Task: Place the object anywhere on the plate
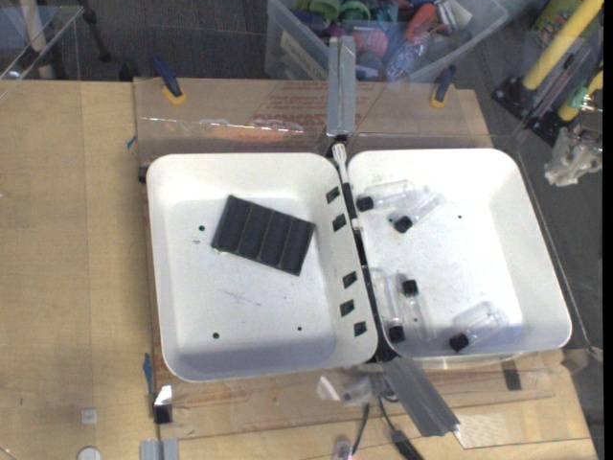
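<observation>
1. Objects: clear plastic pieces with black caps, all lying in the right bin point(498, 190)
   - one clear piece point(407, 202) near the bin's upper left, close to the divide
   - a second piece point(393, 305) lower down, just beside the divide
   - a third piece point(479, 322) near the bin's lower right corner, its black cap at the lower-left end
   - all three well apart from the plate; none rests on it
2. Plate point(263, 235): a dark, ribbed rectangle lying flat and slightly skewed in the left bin point(182, 343), towards its upper middle; nothing lies on it
3. Divide: the two bins meet edge to edge, with a row of small black tabs point(347, 278) along the join
4. My gripper point(573, 157): a pale, blurred shape at the far right, outside the right bin's upper right corner, well apart from the clear pieces and the plate; nothing visible in it; spread or pressed together, I cannot tell
5. Metal bar point(340, 84): upright strip behind the join of the bins
6. Clamps point(170, 87): blue and orange, on the board's back edge
7. Tub of coloured toys point(383, 12): clear tub beyond the bench, top centre
</observation>
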Available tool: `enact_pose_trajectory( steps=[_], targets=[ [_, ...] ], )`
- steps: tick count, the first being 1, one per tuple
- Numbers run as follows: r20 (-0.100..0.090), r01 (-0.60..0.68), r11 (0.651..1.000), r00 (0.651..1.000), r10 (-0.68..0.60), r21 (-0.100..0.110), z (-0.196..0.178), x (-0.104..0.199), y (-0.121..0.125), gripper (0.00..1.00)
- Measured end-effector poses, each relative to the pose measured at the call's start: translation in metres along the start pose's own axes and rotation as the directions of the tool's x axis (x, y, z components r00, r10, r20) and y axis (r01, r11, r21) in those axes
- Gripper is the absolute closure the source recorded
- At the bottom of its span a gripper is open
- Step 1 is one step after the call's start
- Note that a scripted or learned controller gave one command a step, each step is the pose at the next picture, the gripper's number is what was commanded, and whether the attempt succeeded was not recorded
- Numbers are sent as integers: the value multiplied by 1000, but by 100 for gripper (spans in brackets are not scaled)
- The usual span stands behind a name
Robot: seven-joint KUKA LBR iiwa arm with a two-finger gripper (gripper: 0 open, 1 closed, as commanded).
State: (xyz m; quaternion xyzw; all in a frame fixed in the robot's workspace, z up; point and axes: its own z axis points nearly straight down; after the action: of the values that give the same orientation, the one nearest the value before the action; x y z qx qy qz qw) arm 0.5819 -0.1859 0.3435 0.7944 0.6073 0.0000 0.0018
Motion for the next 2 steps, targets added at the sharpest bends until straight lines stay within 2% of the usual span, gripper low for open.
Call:
enact_pose_trajectory(
  steps=[1, 2],
  targets=[
    [-3, 284, 959, 959, -284, 3, -46, -33, -81, 100],
    [1, 565, 825, 825, -565, -3, -78, -64, -88, 100]
  ],
)
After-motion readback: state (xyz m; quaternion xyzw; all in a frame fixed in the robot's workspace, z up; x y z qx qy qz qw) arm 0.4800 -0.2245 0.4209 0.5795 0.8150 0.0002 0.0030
